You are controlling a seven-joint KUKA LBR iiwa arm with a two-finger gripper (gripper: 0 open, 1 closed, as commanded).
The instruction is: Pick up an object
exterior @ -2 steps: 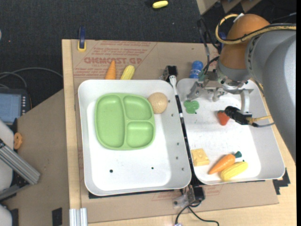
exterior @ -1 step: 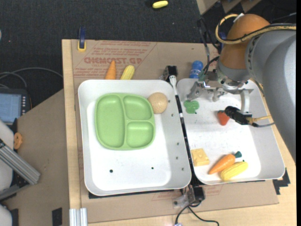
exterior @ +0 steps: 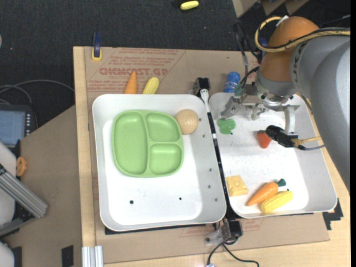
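Note:
My gripper (exterior: 242,112) hangs over the back of the right bin (exterior: 311,202), open, with nothing between its fingers. A small green toy (exterior: 226,125) lies just below its left finger, close to the bin's left wall. To the right, a small red piece (exterior: 263,140) sits near the bin's middle. Toward the front lie a pale yellow cheese square (exterior: 237,185), an orange carrot (exterior: 262,193) and a yellow toy (exterior: 276,201) side by side.
The left bin (exterior: 111,193) holds a green divided plate (exterior: 147,143) and a tan ball (exterior: 187,121) at its back right corner. Behind the bins, on the cardboard, lie an orange carrot (exterior: 130,83), a yellow piece (exterior: 151,85) and a blue object (exterior: 232,82).

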